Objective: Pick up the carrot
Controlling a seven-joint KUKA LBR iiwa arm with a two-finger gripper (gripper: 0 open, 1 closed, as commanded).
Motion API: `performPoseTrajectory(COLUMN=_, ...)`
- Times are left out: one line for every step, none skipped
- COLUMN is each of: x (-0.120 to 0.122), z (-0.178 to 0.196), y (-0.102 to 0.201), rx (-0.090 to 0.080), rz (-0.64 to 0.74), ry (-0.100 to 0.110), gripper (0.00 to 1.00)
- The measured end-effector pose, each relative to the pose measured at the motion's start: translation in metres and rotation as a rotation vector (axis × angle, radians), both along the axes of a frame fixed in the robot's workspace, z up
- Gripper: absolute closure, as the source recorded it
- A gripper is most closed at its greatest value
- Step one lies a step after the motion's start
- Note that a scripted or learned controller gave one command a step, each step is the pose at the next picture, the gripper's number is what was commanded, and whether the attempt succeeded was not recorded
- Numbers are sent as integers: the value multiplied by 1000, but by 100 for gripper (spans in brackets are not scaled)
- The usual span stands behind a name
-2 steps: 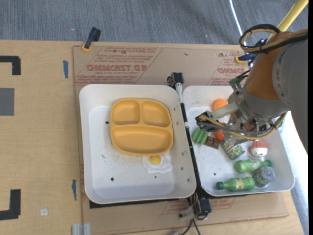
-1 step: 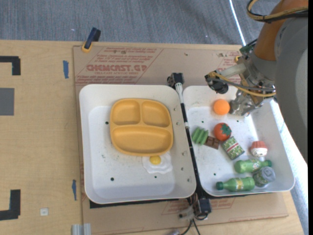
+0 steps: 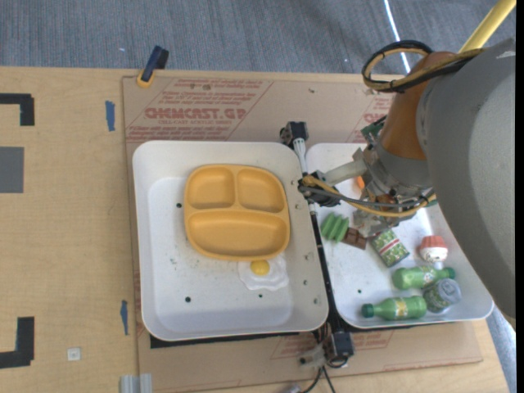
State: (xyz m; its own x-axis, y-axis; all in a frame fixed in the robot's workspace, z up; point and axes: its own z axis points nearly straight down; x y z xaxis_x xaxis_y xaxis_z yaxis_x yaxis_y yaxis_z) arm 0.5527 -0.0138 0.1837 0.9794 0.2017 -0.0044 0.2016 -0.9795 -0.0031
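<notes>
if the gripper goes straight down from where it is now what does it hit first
Probably the floor of the right bin beside the green packet, though the wrist covers the spot under the gripper, so that's a guess.

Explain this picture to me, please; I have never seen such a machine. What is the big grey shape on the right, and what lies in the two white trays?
The one camera hangs above a bench and looks down at a slant. The big grey shape is a robot arm with an orange band above its wrist, reaching in from the right. At its end is the claw, low over the right shallow white bin. I cannot tell from here whether it holds anything. That bin contains toy groceries: a green plastic bottle lying on its side, a small green carton, a ridged green piece and a red-and-white piece. The left shallow white bin holds a yellow divided plastic plate, with a toy fried egg at the plate's near edge.
</notes>
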Motion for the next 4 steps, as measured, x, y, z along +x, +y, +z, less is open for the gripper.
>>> performPoseTrajectory(x=67, z=6, y=5, rx=-2, rz=-3, ry=-6, gripper=100)
performPoseTrajectory(x=4, z=51, y=-14, rx=0, rz=32, ry=0, gripper=100)
performPoseTrajectory(x=4, z=50, y=-13, rx=0, rz=33, ry=0, gripper=0)
performPoseTrajectory(x=16, z=42, y=-36, rx=-2, rz=-1, ry=-4, gripper=0)
